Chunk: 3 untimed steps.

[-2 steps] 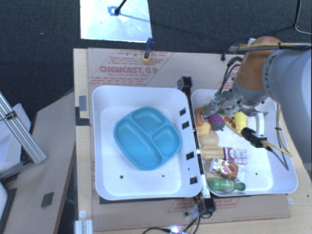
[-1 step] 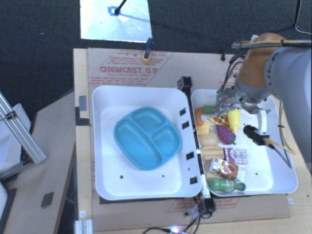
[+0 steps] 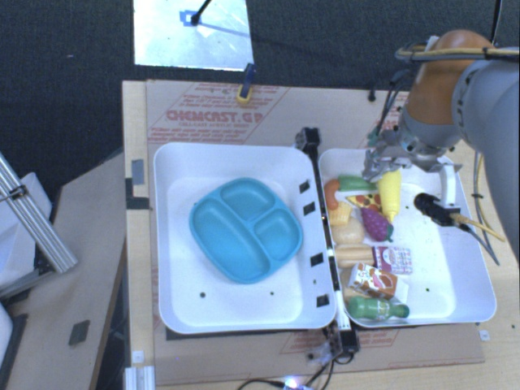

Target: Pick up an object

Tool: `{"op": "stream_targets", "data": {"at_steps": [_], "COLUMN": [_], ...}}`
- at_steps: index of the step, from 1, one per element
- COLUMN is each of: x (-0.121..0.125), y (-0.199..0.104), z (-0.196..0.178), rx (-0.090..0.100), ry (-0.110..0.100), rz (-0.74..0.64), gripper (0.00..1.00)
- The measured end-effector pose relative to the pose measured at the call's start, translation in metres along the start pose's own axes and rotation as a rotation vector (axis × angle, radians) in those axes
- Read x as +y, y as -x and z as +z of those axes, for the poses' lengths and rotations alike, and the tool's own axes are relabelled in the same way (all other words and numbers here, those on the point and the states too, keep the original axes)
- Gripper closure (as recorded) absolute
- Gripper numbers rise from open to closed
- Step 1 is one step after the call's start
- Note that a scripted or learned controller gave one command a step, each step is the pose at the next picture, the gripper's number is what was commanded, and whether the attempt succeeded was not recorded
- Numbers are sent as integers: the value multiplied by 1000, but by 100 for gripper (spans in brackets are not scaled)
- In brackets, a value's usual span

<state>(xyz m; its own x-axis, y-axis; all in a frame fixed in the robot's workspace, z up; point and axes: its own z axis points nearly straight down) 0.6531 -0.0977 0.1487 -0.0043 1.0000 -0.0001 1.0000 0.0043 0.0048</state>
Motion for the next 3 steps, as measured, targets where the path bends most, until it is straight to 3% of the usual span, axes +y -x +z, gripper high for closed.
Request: {"op": "stream_targets", "data": {"at_steps": [1, 2, 3], "x": [2, 4, -50], "y": [10, 10, -21], "z": [-52, -77, -77], "rx": [-1, 0, 1], "ry": [2, 0, -8], "rz": [2, 0, -1], "gripper": [100, 100, 100]}}
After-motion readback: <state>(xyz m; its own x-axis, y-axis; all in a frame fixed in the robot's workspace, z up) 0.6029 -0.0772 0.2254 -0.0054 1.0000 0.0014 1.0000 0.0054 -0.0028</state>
